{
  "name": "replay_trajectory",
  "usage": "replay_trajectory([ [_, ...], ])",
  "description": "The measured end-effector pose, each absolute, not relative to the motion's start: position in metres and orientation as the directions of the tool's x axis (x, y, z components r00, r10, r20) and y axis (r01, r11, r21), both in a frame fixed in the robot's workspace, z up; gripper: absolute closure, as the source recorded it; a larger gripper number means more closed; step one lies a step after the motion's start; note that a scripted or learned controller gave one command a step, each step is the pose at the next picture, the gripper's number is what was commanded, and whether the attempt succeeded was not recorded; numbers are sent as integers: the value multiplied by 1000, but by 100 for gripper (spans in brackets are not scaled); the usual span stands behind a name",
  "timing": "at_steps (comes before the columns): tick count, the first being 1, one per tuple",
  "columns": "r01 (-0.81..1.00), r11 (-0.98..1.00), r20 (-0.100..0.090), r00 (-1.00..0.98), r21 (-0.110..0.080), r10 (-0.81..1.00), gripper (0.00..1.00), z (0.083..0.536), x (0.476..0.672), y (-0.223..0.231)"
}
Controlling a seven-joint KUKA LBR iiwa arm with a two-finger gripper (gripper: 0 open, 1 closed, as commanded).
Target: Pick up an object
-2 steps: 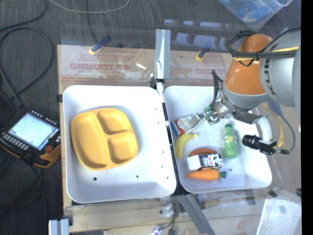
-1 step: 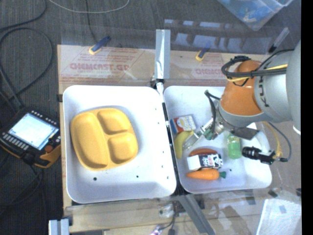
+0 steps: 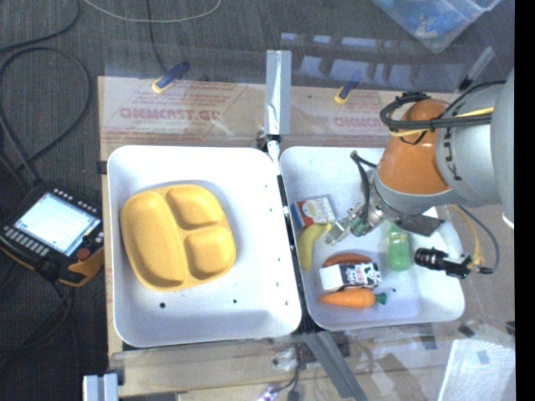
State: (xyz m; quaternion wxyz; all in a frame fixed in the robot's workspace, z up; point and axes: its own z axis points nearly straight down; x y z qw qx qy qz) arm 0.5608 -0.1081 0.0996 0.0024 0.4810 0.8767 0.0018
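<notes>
tool (image 3: 347,226) low in right bin (image 3: 435,307) | beside banana (image 3: 310,245) | finger gap perhaps apart, cannot tell

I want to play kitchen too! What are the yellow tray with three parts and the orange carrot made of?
The yellow three-part tray looks like moulded plastic: one even colour, rounded edges, a soft sheen. The orange carrot with its green tip is probably a plastic toy, since its skin looks smooth and evenly coloured, though the picture is too small to be sure.
</notes>
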Motion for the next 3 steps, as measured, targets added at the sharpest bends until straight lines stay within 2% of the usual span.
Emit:
replay_trajectory([
  [1, 918, 397, -1, -397, -4, 918, 100, 181, 616, -35],
  [2, 918, 397, -2, -397, -5, 918, 0, 181, 616, -35],
  [3, 834, 552, 1, -552, -6, 834, 0, 130, 560, -121],
])
